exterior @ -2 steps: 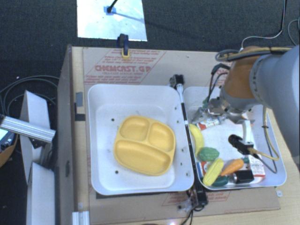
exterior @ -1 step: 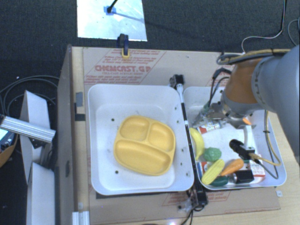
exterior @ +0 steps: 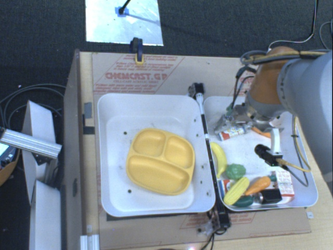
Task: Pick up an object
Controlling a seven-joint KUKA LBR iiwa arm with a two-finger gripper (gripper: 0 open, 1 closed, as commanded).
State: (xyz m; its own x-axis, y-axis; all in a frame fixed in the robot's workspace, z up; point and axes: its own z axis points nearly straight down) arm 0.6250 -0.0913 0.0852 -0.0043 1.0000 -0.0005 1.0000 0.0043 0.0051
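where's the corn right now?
The corn lies in the right bin, near its front edge, just below the green vegetable and left of the carrot, which it touches.

End effector low over, perhaps touching, tube.

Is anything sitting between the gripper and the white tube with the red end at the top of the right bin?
Nothing visible. The gripper sits low in the right bin, right over the white tube. The banana and broccoli lie nearer the camera, off to the side.
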